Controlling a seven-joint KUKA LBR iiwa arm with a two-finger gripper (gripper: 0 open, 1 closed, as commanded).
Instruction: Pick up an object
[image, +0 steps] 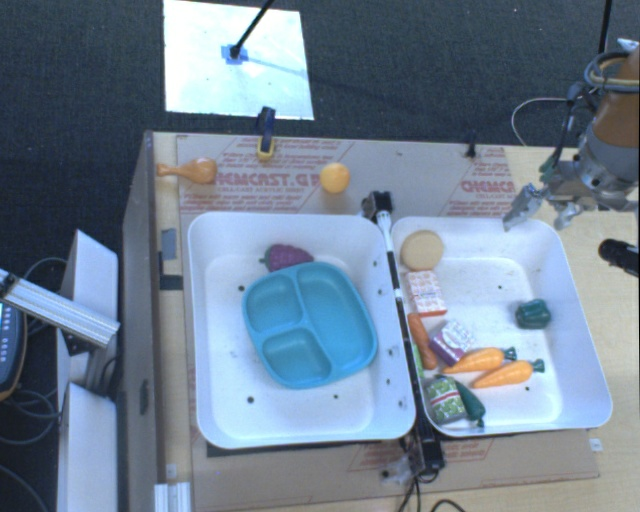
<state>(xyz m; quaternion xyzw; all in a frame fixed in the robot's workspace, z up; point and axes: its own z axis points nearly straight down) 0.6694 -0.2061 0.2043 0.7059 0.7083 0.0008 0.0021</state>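
White bins sit side by side on the bench. Left bin (215, 400): blue divided plate (309, 325) near its middle, purple item (288, 257) touching the plate's far edge.

Right bin (575, 345): round tan disc (422, 249) in far left corner; red-and-white carton (427, 293) just beside it along the left wall; small wrapped packet (453, 340) nearer the middle; two carrots (495, 366) side by side toward the near edge; green-and-white packet (452, 399) in near left corner; dark green pepper (533, 314) alone near the right wall.

Gripper (543, 207) hangs over the right bin's far right corner, fingers spread apart, nothing between them, well apart from every item.

On the bench's far edge: orange ball (334, 178), tan drumstick-shaped toy (192, 172).
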